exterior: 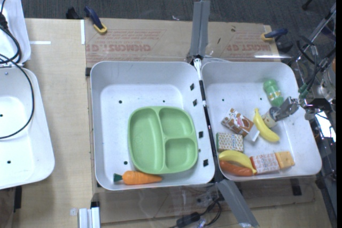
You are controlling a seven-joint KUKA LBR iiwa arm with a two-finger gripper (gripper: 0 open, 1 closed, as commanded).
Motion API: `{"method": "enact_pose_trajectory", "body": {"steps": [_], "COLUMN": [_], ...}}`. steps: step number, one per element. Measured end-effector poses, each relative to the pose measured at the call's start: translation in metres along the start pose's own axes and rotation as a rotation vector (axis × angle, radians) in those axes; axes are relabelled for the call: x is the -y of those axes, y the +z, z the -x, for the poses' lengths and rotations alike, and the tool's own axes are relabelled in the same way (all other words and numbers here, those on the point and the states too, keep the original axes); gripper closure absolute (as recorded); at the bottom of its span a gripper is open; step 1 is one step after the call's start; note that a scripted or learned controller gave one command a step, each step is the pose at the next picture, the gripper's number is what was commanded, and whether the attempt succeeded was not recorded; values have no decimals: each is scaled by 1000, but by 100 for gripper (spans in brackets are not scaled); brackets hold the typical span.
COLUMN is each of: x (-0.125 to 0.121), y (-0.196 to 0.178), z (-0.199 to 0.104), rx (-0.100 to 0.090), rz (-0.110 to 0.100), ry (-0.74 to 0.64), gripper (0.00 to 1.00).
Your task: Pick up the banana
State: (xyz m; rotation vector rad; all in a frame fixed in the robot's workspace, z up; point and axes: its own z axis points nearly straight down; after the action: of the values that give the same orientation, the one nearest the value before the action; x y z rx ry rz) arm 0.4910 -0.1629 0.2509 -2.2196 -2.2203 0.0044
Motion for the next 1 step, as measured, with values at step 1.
{"method": "enact_pose_trajectory", "body": {"steps": [1], "x": [-40], "y": [112], "z": [-41], "rx": [-1], "rz": [-1], "ry": [-47], "gripper": [0]}}
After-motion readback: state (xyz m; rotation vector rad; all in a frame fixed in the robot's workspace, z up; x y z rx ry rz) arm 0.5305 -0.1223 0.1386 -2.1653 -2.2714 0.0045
